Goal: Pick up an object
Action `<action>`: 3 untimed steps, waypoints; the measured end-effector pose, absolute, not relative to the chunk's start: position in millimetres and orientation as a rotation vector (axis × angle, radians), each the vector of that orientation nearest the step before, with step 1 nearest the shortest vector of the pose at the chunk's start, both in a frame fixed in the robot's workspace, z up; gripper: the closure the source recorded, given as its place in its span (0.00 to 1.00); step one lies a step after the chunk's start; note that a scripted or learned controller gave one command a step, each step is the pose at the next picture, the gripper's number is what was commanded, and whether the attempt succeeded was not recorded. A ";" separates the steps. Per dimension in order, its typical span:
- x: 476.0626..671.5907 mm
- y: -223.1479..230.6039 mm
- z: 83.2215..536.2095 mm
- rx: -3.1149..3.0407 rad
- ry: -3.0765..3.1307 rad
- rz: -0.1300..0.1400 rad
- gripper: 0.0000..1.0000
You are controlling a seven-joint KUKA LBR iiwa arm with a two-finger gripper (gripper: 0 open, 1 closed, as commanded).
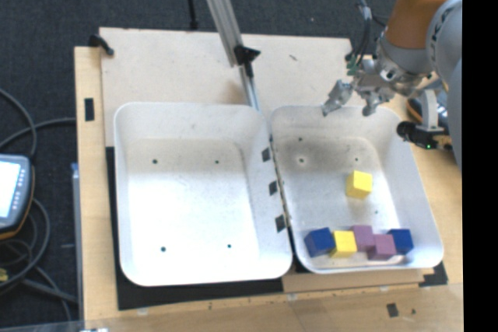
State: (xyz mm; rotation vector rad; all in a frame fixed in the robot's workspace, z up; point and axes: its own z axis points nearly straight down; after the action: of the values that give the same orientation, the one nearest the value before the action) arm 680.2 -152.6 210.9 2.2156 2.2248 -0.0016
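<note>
Start at the near rim of the right bin (420, 202), where you have a row of blocks bunched against the wall: a blue cube (318, 241), a yellow cube (345, 242) touching it, a purple block (372, 240) next along, and a second blue cube (401, 239) at the right end. None of them is lifted; all sit on the bin floor.

A little farther in, a lone yellow block (359, 183) stands apart from that row, with bare floor all round it. You would judge it the easiest candidate, since nothing crowds it.

To your left, the left bin (132, 167) lies alongside, its rim touching the right bin's.

Farther back again, the end effector (352, 100) hangs over the far rim of the right bin, well apart from every block. Its two fingers are spread with a clear gap between them, and nothing sits in that gap. The grey arm with its orange band (412, 15) reaches in from the right above it.

So, as you can see, the pick is not yet begun in any real sense: no object is gripped or raised. What is left is the whole job: moving over a block, descending, closing and lifting it off the worktop (179, 66).
</note>
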 end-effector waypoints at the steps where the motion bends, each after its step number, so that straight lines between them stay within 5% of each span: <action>1: 665.1 -186.5 94.4 2.226 2.220 -0.008 0.00; 2: 611.1 -207.2 97.1 2.225 2.217 -0.006 0.00; 3: 587.2 -171.0 97.6 2.218 2.223 -0.001 0.00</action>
State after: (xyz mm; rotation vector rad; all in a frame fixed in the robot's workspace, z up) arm 587.2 -171.0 97.6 2.2178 2.2233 -0.0011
